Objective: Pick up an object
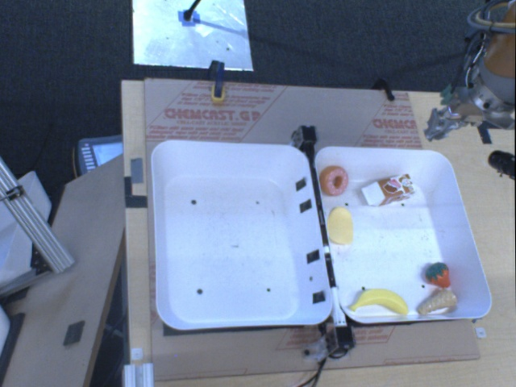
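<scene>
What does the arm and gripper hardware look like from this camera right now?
The arm is grey metal with an orange band above the wrist and thin cables looping around its upper part. The gripper is a pale grey metallic assembly, blocky and angular; at this size I can't make out markings.

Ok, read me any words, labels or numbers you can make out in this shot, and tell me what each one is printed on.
"CHEMCAST GP", red print on the brown protective sheet under the bins, left of centre.
The same red print repeats on that sheet's right side, tilted; only partly legible.
Small packet in the right bin: colourful printing, too small to read.
</scene>
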You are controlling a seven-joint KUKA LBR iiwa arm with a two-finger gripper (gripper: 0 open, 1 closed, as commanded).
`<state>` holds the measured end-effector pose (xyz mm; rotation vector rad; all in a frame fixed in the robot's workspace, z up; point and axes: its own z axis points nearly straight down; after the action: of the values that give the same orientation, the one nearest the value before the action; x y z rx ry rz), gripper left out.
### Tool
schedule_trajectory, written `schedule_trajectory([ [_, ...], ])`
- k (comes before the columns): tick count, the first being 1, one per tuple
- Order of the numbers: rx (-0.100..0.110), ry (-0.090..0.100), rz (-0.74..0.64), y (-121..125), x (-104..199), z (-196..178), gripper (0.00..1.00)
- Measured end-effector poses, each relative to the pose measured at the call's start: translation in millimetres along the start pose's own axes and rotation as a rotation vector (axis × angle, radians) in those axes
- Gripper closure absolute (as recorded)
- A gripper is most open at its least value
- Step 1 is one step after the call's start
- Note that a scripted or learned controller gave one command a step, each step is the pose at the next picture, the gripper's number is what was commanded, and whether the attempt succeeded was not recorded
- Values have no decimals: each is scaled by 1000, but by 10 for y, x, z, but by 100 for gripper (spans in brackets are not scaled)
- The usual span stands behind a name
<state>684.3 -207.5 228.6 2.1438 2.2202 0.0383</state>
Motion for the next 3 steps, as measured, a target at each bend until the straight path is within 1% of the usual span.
schedule_trajectory([
  [3,-12,-5,-7,47,-16,-342,100],
])
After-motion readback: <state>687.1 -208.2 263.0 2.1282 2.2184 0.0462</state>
